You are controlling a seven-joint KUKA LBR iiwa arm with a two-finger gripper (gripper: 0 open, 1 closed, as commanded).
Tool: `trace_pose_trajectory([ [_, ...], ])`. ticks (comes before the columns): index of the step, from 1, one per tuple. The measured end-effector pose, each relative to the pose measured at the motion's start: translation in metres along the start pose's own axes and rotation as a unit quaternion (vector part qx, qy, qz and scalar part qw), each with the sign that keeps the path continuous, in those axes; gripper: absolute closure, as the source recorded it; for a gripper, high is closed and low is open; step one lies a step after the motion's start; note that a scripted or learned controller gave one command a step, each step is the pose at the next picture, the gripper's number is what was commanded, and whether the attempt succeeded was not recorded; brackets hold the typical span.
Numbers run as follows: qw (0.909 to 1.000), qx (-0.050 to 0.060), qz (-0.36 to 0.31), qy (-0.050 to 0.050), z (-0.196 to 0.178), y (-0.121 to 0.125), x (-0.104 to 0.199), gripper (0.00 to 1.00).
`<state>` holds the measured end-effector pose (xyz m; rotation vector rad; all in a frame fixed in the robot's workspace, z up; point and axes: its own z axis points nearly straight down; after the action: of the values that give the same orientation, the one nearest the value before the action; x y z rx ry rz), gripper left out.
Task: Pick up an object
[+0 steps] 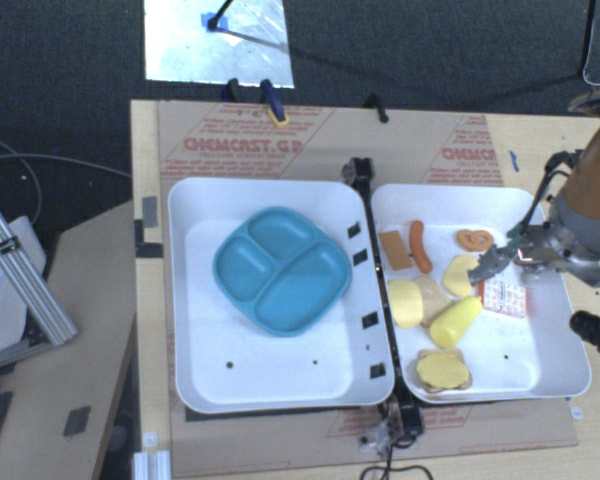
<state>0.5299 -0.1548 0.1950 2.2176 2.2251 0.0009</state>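
The hand point(492, 260) hovers in the right bin point(555, 368) beside a yellow block point(461, 274); I cannot tell its state. The block looks light, stiff, perhaps slick; take its 2 flat sides.

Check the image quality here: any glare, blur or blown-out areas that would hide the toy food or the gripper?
Camera view: light is even and shadows soft; the white right bin is bright but not blown out, and the food stays readable; the gripper is slightly soft; the reflective sheet beyond the bench glares strongly.
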Motion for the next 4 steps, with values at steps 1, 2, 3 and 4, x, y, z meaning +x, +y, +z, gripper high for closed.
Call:
trace_pose_trajectory([
  [1, 1.0, -0.006, 0.002, -0.004, 0.111, -0.01, -0.016, 0.0],
  [2, 0.9999, -0.01, 0.002, -0.007, 0.094, -0.008, -0.017, 1.0],
  [3, 1.0, 0.0, -0.001, 0.0, 0.111, -0.008, 0.017, 1.0],
  [4, 1.0, -0.002, 0.003, -0.002, 0.11, -0.009, -0.053, 1.0],
])
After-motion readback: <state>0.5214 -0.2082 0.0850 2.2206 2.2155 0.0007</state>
